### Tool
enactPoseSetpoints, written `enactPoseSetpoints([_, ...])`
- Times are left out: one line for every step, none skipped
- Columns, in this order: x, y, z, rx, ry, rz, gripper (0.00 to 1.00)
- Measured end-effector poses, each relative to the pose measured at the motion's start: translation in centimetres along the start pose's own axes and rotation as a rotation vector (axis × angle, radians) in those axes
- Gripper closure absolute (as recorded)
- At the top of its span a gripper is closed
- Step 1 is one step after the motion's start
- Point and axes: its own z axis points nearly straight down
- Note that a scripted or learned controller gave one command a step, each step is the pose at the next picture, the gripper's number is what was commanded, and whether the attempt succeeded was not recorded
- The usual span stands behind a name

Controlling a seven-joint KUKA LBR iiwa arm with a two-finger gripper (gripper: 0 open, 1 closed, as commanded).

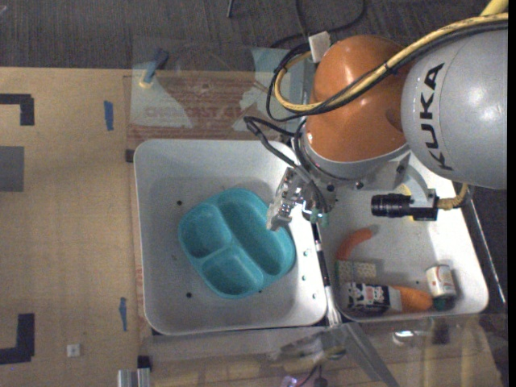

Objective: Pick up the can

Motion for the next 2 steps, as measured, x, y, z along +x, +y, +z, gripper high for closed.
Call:
enactPoseSetpoints([4.3, -3.5, 1.5, 0.000, 0.001, 0.051, 1.00])
enactPoseSetpoints([1.1, -12.4, 0.2, 0.000, -0.004, 0.130, 1.00])
